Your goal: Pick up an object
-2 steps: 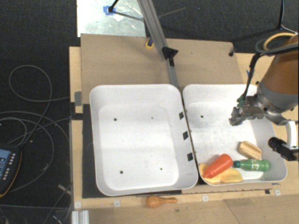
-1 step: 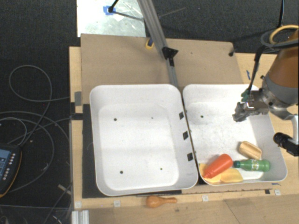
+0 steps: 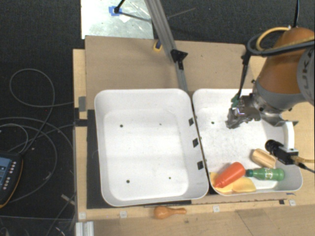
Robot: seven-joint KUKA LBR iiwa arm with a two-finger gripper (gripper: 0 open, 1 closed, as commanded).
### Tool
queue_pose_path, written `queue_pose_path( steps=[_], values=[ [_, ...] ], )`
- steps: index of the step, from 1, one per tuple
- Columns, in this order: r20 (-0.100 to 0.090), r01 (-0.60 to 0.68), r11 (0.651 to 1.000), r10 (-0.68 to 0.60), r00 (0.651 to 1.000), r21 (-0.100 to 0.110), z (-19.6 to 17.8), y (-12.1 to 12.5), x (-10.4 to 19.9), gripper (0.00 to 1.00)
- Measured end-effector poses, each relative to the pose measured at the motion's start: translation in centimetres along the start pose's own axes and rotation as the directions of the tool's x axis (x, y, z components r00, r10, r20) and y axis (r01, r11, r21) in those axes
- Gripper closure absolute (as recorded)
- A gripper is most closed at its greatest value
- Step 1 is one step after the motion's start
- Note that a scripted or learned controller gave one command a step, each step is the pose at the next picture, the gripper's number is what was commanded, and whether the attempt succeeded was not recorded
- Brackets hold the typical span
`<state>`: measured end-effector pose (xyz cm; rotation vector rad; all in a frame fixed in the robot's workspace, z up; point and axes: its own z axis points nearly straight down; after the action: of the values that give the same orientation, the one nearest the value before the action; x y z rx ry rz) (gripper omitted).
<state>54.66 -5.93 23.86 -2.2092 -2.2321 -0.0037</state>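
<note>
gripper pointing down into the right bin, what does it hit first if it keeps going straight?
Probably bare floor of the right shallow white bin. The gripper hangs over its upper middle, apart from the orange carrot-shaped toy, green bottle and tan wooden block near the front edge. Height unclear.

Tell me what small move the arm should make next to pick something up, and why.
Probably shift the gripper toward the near edge of the right bin, over the orange carrot-shaped toy. The gripper sits above bare bin floor, while the toy, the green bottle and the wooden block cluster in the near corner.
</note>
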Motion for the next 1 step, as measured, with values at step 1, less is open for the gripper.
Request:
queue_pose_path(
  steps=[1],
  values=[
    [0.0,0.001,1.0,-0.001,1.0,-0.002,-0.91,0.86,5.33,1.0]
  ],
)
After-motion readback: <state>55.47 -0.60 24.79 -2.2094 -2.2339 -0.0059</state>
